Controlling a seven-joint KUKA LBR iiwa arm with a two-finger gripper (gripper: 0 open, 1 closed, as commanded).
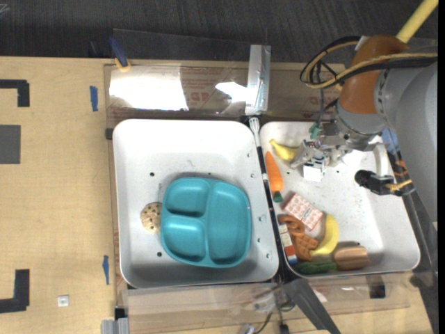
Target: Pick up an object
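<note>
Nearest the camera, along the near wall of the right bin (407, 259), lies a cluster of toy food: a hot dog (350, 257), a long banana (329, 235), a pretzel (303, 242) and a pink wafer (303, 211). An orange carrot (274, 173) lies against the same bin's left wall, long axis running near-to-far. A small yellow banana (282, 149) sits at the far left corner of that bin.

The gripper (316, 160) hangs over the far half of the right bin, with the arm (389, 96) entering from the right. Whether it is apart or together cannot be told; the tip is small and cluttered by cabling. Nothing can be seen held in it.

Controlling relation: the small banana lies just beside the gripper, to its left and slightly farther from the camera. It is judged the most probable target. Its long axis runs diagonally, from far-left to near-right, so a grasp across the short axis would call for a matching wrist rotation. The carrot is the next nearest candidate, left of and nearer than the tip.

The near cluster lies well apart from the gripper. The left bin (132, 145) holds a teal divided plate (206, 220) and a cookie (150, 216) touching its left edge, both farther off across the divider.
</note>
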